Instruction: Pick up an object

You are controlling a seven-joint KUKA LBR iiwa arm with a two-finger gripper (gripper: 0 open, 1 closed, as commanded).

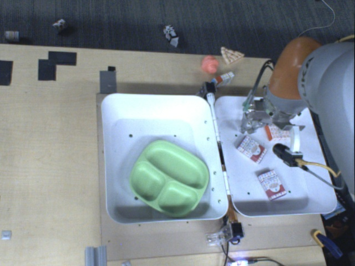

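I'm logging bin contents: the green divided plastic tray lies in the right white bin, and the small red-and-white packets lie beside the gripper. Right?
Not quite. The camera view shows the green divided plastic tray in the left white bin; the small red-and-white packets do lie beside the gripper.

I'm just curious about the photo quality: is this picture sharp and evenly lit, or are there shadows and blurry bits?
In the camera view, light is soft and even; the green tray casts a faint shadow on the left bin. The small packets look fuzzy, their print unreadable. The arm looms large and soft-edged, and the gripper is a grey blur.
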